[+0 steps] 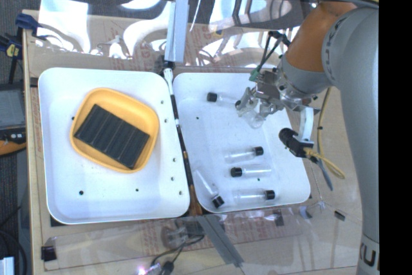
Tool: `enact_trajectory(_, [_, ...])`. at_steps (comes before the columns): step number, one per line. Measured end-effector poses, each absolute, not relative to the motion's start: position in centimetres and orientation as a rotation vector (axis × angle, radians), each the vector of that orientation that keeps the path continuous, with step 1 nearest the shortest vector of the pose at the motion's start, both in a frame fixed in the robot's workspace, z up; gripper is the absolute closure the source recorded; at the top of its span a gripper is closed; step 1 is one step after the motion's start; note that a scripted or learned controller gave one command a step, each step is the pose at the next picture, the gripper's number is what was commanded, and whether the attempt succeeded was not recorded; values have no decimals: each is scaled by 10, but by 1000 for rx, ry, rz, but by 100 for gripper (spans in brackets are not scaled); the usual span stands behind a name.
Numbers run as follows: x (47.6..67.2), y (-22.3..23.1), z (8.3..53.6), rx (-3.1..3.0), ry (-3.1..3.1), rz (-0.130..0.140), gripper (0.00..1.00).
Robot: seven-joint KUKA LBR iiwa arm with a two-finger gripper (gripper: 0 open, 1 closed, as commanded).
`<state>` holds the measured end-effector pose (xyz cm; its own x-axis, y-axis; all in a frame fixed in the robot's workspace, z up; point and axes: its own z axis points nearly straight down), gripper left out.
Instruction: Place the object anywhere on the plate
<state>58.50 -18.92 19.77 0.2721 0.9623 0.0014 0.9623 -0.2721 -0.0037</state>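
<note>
A yellow plate (145,114) sits in the left bin (58,190) with a black ridged rectangular pad (111,134) lying on it. Several clear vials with black caps lie in the right bin (199,132): one near the back (216,98), two in the middle (246,153) (248,171), and two along the front (255,195) (208,189). My gripper (256,106) hangs low over the back right part of the right bin, to the right of the back vial. A glassy shape lies just under it, too blurred to name.
The grey arm with its orange band (315,35) comes in over the right bin's right rim. A black and yellow cable clip (297,143) hangs by that rim. A raised divider (179,138) runs between the two bins.
</note>
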Motion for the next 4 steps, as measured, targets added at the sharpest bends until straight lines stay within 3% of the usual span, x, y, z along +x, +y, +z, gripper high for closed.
enact_trajectory(1, [621,-92,179,-2406,-2015,2,100])
enact_trajectory(3, [603,28,190,-2130,-2301,9,100])
enact_trajectory(4, [603,27,190,-2132,-2301,9,0])
